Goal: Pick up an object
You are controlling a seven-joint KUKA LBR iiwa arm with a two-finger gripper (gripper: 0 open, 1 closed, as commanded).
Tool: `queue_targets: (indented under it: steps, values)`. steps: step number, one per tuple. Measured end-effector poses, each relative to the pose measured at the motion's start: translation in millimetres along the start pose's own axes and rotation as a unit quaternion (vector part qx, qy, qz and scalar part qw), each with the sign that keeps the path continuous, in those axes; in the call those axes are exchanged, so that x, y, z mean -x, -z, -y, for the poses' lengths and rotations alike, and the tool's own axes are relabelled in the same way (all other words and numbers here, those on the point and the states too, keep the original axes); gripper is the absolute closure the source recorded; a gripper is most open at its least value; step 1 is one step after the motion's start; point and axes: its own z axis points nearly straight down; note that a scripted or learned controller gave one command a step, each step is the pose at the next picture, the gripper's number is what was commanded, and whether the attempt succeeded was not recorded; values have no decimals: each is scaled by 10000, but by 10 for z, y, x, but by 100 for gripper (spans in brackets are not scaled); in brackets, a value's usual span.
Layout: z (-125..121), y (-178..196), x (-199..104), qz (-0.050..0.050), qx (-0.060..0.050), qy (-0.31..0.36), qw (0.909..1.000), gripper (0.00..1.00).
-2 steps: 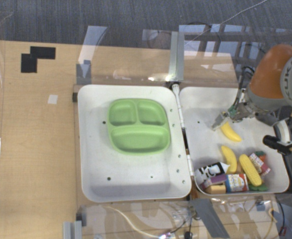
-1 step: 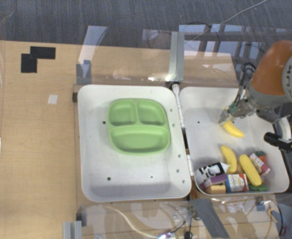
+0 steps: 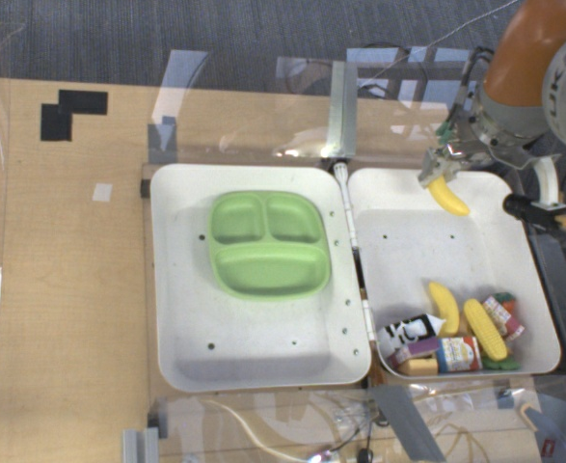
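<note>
While the gripper [image 3: 444,165] hangs over the right bin's [image 3: 398,258] far edge, its fingers pinch a banana's [image 3: 448,197] top end | left bin [image 3: 181,278]: green divided plate [image 3: 268,244]

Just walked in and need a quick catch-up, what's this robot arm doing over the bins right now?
The arm's hand is at the far edge of the right bin, with a banana between its fingers. It looks lifted clear of the bin floor, though that is hard to judge. More toy food, including another banana and a corn cob, sits piled in that bin's near corner. A green divided plate lies in the left bin.
</note>
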Motion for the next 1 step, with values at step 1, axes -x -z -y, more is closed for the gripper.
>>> queue_targets:
  steps: [1]
  values:
    - [3,242,-394,-7,-9,-1,10000,100]
